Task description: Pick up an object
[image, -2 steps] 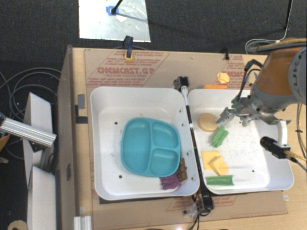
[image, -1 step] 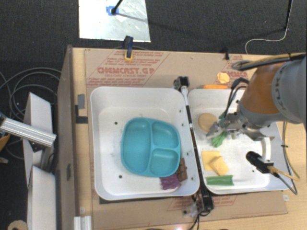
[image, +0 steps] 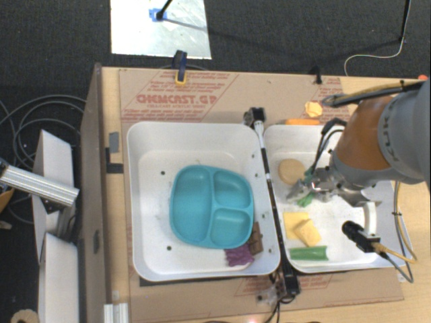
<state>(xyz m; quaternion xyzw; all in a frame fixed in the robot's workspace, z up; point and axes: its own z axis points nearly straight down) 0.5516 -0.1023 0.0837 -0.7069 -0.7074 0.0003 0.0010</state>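
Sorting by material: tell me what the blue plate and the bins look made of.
Blue plate: likely moulded plastic, matte to satin, with an even turquoise colour and soft rounded dividers. Bins: probably thin formed plastic, smooth white, with rounded corners and a rolled rim; coated metal can't be ruled out.

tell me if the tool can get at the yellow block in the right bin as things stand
Probably yes. The yellow wedge-shaped block lies uncovered on the floor of the right white bin, just below the tool, with a green stick beside it but not on top.

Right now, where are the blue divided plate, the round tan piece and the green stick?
blue divided plate (image: 202, 204), camera view, left compartment
round tan piece (image: 291, 171), camera view, top face
green stick (image: 308, 252), camera view, mid-length
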